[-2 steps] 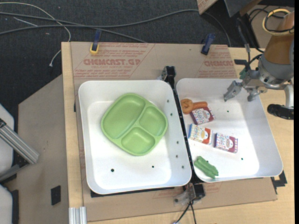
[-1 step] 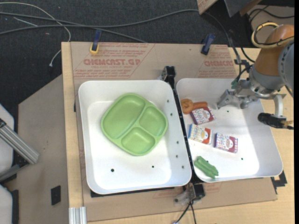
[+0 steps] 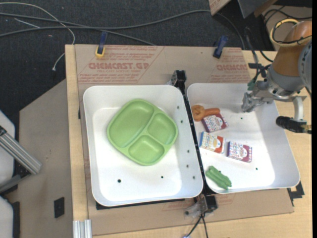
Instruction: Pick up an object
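Reaching in from the right, arm (image 3: 292,58) cut off at the frame edge, gripper (image 3: 249,102) low over the right bin's (image 3: 277,175) far end. Cannot tell its state. Green tray (image 3: 142,131) in the left bin (image 3: 99,148). Three packets (image 3: 214,123) (image 3: 211,143) (image 3: 239,151), orange piece (image 3: 198,112), green piece (image 3: 218,177) apart from gripper; packet print illegible.

Robotics lab: clamped cardboard bench (image 3: 124,63), loose cables (image 3: 39,19).
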Controlling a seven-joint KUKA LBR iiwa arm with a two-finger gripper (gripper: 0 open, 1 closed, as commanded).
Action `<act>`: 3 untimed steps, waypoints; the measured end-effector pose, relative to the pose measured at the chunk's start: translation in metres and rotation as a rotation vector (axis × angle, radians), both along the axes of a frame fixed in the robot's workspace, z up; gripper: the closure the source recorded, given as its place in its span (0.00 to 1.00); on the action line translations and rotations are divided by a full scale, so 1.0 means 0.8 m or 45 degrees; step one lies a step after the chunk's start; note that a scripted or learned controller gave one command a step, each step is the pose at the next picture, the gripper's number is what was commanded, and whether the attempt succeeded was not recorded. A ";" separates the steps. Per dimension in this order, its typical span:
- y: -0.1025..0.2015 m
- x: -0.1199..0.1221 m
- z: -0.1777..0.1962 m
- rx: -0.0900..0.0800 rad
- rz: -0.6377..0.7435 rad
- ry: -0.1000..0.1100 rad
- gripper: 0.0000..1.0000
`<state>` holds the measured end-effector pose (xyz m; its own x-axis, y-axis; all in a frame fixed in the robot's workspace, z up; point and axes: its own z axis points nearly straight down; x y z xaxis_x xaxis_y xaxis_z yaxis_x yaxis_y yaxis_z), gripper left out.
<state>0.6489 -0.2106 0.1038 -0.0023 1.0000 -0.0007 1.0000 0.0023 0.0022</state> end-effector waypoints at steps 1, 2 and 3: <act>0.012 0.001 0.062 -0.001 -0.001 -0.004 1.00; 0.012 0.006 0.144 -0.003 -0.001 -0.008 1.00; 0.012 0.008 0.148 -0.001 -0.001 -0.002 1.00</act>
<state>0.6549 -0.2012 0.2226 -0.0014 1.0000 -0.0014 1.0000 0.0014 0.0035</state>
